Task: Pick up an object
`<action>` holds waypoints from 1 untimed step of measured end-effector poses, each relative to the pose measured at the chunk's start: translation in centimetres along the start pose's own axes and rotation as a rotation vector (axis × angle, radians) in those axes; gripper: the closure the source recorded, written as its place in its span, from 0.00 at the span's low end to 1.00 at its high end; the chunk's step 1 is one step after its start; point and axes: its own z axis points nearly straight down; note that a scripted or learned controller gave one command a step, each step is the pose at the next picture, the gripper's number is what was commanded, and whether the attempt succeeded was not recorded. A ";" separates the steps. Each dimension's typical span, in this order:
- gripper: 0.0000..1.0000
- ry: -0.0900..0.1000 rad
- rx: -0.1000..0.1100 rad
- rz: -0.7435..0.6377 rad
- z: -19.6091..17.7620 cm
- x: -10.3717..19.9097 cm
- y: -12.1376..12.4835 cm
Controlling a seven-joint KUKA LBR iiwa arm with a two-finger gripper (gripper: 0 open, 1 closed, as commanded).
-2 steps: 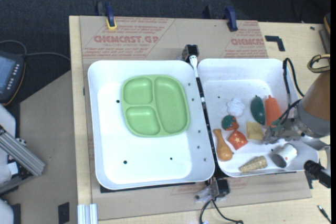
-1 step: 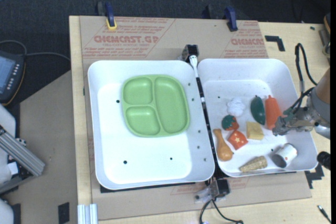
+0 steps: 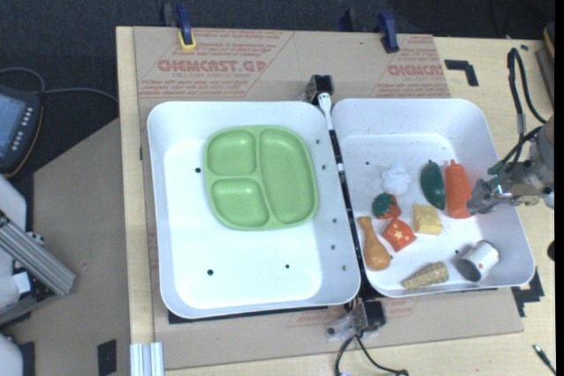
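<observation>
The right bin (image 3: 414, 123) holds several small toy foods. Among them are an orange carrot-like piece (image 3: 457, 189), a dark green vegetable (image 3: 432, 183), a yellow wedge (image 3: 428, 219) and a red piece (image 3: 399, 233). There are also a strawberry-like piece (image 3: 385, 205), a white crumpled lump (image 3: 397, 179), an orange drumstick shape (image 3: 374, 244), a tan cone (image 3: 425, 276) and a white cup (image 3: 477, 260). My gripper (image 3: 490, 192) hangs low at the bin's right side, just right of the orange piece. I see nothing held in it.
The left bin (image 3: 181, 264) holds a green divided plate (image 3: 261, 176). Between the bins runs a black-and-white divider (image 3: 333, 150). Blue clamps (image 3: 386, 29) sit on the bench's far edge, and cables (image 3: 518, 92) hang at the right.
</observation>
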 end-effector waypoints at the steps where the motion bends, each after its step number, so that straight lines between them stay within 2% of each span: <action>1: 1.00 0.000 0.003 0.001 -1.5 0.0 0.1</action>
